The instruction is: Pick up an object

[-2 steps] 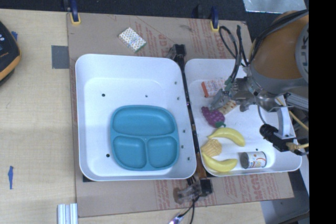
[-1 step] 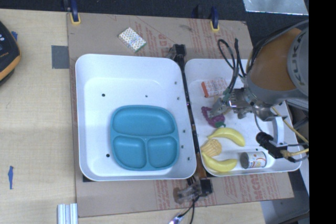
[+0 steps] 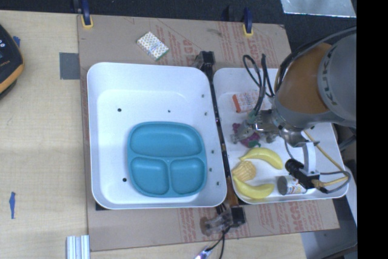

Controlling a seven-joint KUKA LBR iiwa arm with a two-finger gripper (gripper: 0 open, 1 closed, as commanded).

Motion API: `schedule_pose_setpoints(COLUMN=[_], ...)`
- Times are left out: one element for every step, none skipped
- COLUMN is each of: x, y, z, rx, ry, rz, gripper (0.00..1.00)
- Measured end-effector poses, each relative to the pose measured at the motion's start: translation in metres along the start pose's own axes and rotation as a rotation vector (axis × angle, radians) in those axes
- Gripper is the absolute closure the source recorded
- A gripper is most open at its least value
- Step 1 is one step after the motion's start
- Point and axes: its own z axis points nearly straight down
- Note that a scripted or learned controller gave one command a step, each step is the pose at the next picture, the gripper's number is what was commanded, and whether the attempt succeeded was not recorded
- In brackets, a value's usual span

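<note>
On my feed the likeliest things to pick lay in the right bin (image 3: 339, 148): a yellow banana (image 3: 262, 156), curved and smooth, sat just below and left of the tool (image 3: 262, 125), and a second banana (image 3: 253, 191) curled further below it, with a small ridged yellow piece (image 3: 244, 171) tucked between the two. Directly under the tool's tip I saw a little cluster of dark toys (image 3: 245, 132), grey, green and purple, too small and tangled for me to name. Above the tool and slightly left lay a flat orange-and-white packet (image 3: 244, 100) against the bin's floor. Down to the tool's right, a small bottle with a dark cap (image 3: 290, 185) rested by the bin's lower wall. Black cables (image 3: 259, 79) looped up from the wrist and crossed part of the bin, and the grey arm with its orange band (image 3: 303, 85) covered the bin's right portion. Well to the tool's left, the left bin (image 3: 106, 130) carried a blue three-part tray (image 3: 167, 158). Far up and left, on the cardboard-covered surface (image 3: 273, 221), lay a small patterned packet (image 3: 152, 45). The tool itself hung low over the toy cluster, but I could not tell how it was set or whether it touched anything.
</note>
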Motion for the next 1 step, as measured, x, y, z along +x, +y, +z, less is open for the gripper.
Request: schedule_pose_setpoints(x=[-0.0014], y=[0.0255], z=[-0.0009], rx=[-0.002], ry=[0.000], rz=[-0.001], gripper=[0.00])
